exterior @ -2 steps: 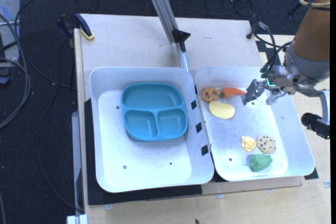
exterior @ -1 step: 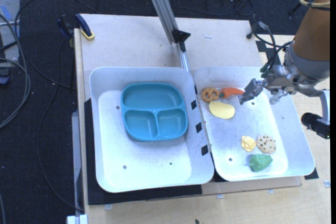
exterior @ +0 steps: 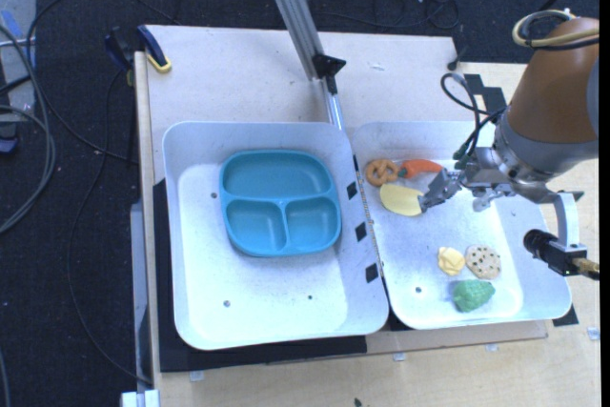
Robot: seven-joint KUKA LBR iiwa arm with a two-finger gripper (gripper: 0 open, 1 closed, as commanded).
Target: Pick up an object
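Two shallow white bins sit side by side on the surface. The left bin holds a blue divided tray with three compartments, lying flat near its middle. The right bin holds the small food items. At its far left are a brown pretzel and, just beside it to the right, an orange carrot. A yellow oval piece lies just near of the pretzel. Toward the near side lie a small yellow lump, a chocolate chip cookie just right of it, and a green leafy piece near of both.

The arm reaches in from the right over the right bin. Its tool points left, with the tip at the right edge of the yellow oval piece. Whether the tool is wide, narrow or gripping anything, I cannot tell.
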